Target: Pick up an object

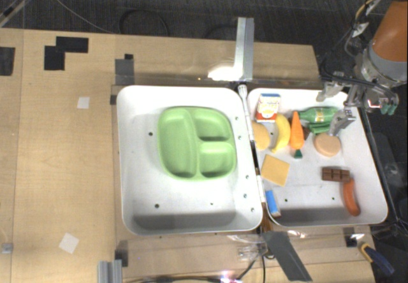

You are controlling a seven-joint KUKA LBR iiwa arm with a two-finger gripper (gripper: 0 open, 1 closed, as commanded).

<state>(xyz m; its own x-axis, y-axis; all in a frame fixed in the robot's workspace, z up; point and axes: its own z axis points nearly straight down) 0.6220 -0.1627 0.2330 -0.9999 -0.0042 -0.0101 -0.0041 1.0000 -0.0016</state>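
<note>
**Gripper waits above the green bottle**

The gripper (pixel 338 104) hangs over the far right corner of the right bin (pixel 373 167); its two fingers are spread apart and hold nothing. The green bottle (pixel 317 116) is the closest thing to grab (my guess at the target); it lies on its side just under the gripper and a little toward the left bin (pixel 131 148), long way running left to right. Beside it stand a smooth orange carrot (pixel 296 132) and a curved yellow banana (pixel 281 133); a round tan cookie (pixel 327 145) sits just nearer. A flat cheese slice (pixel 276 169) lies toward the middle; the left bin holds a shiny green tray (pixel 194 143).
</note>
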